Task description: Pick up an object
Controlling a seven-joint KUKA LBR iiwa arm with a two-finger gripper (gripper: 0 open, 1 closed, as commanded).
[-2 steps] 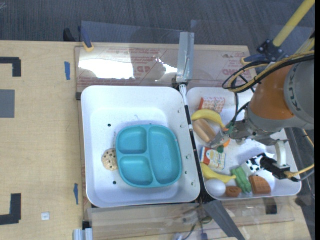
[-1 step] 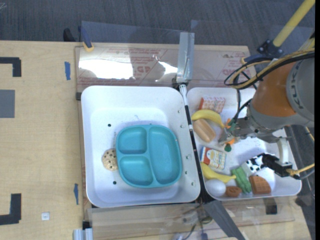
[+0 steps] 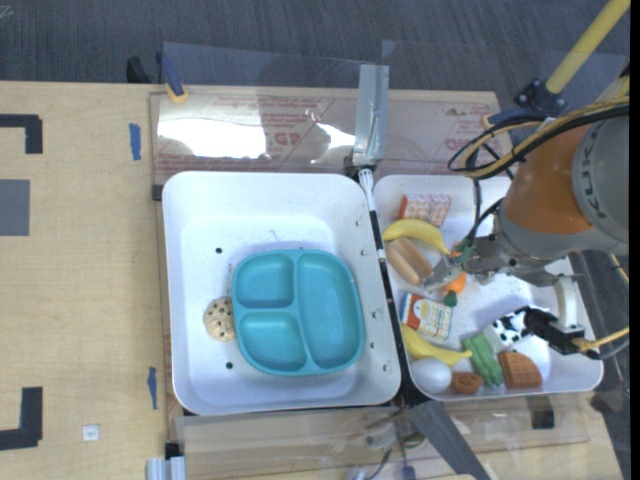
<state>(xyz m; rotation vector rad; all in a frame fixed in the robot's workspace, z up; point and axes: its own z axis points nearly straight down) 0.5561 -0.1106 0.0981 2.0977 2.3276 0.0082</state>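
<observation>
Nothing looks lifted yet: the tool [image 3: 447, 273] sits low in the right white plastic bin [image 3: 590, 373], its opening impossible to judge, with a hot-dog bun [image 3: 408, 260] just left, a small orange piece [image 3: 455, 286] touching it, picking still ahead.

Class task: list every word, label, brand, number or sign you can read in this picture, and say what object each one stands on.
No text here can be read for certain.
Clear sheet behind the bins: reddish print, too blurred to read.
Small carton in the right bin: a printed label, too small to read.
Red-and-white box at the back of the right bin: print too small to read.
Teal tray, cookie, bananas: no markings visible.
</observation>
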